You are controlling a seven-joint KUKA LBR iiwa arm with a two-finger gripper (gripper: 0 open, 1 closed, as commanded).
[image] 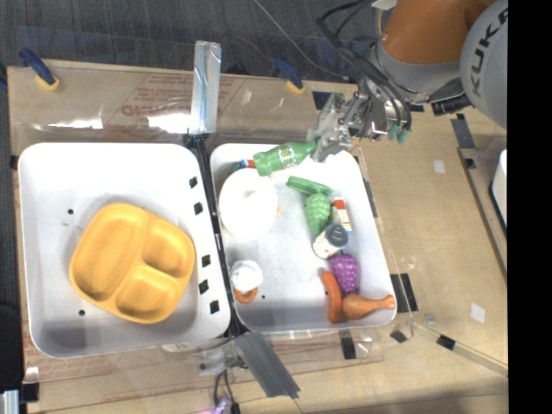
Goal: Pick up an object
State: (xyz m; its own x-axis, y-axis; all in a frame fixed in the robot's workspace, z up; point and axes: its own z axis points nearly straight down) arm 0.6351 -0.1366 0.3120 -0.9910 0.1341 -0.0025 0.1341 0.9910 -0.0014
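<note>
The gripper (332, 136) sits at the upper middle-right of the frame, over the top edge of the right bin (285, 313), with the grey and orange arm (440, 15) behind it toward the upper right corner. A green bottle (283, 157) lies on its side just below and left of the gripper, its narrow end reaching right up to the fingertips. It looks as if that end sits between the fingers, so the pincer reads as narrowed on the bottle's tip, though the metal parts crowd together there and the grip looks shallow.

Judging by this, the step in hand is the grasp itself or the very start of a lift, with the bottle's body close to the bin's rim and a white round lid (247, 205) just beneath it.

Lower in the same bin lie a green toy vegetable (316, 210), purple grapes (344, 272), an orange drumstick (366, 304) and a small white cup (246, 276). The left bin (52, 175) holds a yellow divided tray (131, 260) (well apart from the action).

The next move calls for a straight rise without tilt, since a bottle pinched at one end will tend to swing or slip
</note>
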